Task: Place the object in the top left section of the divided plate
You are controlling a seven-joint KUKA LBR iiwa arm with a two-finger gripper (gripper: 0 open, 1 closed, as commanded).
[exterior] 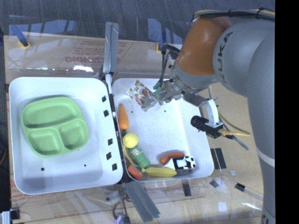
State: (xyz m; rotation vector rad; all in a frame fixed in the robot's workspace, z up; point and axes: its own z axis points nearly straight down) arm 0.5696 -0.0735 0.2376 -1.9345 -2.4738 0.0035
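Observation:
A green divided plate lies in the left bin, with one large section at the back and two smaller ones at the front. My gripper is low over the back of the right bin, right beside a small printed snack packet that lies against the bin's back wall. The gripper's tip touches or overlaps the packet's right edge; whether it grips it is unclear. Below, along the right bin's left wall and front, lie a carrot, a lemon, a green vegetable, a banana, a red sausage and a black-and-white toy.
The left bin and right bin meet at a divider wall with black clips. A red item sits in the right bin's front left corner. A black cylinder on the arm overhangs that bin's right rim.

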